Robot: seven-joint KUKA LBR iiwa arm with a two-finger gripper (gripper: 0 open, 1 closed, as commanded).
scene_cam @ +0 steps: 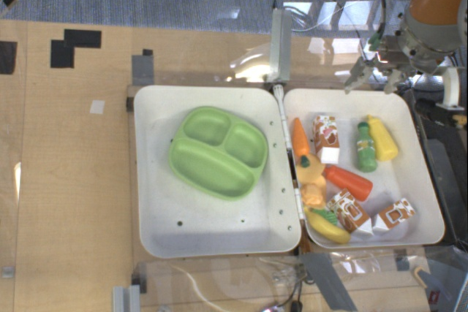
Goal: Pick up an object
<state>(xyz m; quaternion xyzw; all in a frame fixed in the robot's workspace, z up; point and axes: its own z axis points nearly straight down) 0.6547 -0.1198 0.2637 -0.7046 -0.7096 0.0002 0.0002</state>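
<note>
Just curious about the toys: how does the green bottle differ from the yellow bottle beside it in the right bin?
The green plastic bottle is darker, with a label around its middle; the yellow plastic bottle is plain. The green one lies nearly straight up the view, while the yellow one slants away to its right. Both are small toy bottles lying side by side in the right white bin.

No readable text anywhere, printed faces on the three small cartons [327,137] in the right bin [420,157] too blurred to make out, green bottle's label [365,148] equally illegible
</note>
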